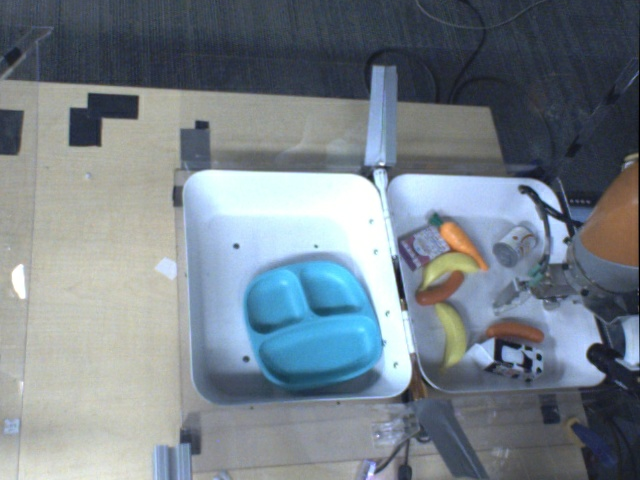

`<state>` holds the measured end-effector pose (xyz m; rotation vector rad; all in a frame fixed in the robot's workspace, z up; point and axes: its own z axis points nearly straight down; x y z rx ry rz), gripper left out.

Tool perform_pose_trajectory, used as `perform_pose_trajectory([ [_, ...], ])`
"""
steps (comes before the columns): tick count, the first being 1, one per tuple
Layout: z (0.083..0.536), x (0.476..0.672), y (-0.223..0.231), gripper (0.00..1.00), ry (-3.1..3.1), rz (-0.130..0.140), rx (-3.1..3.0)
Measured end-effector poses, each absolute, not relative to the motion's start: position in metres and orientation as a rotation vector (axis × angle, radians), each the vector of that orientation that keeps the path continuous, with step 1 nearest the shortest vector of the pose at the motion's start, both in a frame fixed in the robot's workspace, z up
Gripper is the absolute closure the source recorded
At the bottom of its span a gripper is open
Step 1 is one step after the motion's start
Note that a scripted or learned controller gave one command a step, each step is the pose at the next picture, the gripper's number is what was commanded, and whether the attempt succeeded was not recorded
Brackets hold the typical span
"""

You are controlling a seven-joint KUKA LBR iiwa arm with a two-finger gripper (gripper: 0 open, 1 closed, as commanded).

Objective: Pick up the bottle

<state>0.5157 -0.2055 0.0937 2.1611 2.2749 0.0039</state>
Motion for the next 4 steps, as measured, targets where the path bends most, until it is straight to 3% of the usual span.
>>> perform_pose_trajectory([
  [1, 0.173, 0.489, -0.206, 0.0, 2.428, 0.005, 1.982],
  [2, 0.174, 0.488, -0.206, 0.0, 2.421, 0.004, 1.993],
  [3, 0.225, 0.489, -0.206, 0.0, 2.43, 0.005, 1.98],
  [4, 0.209, 0.488, -0.206, 0.0, 2.422, 0.003, 1.993],
])
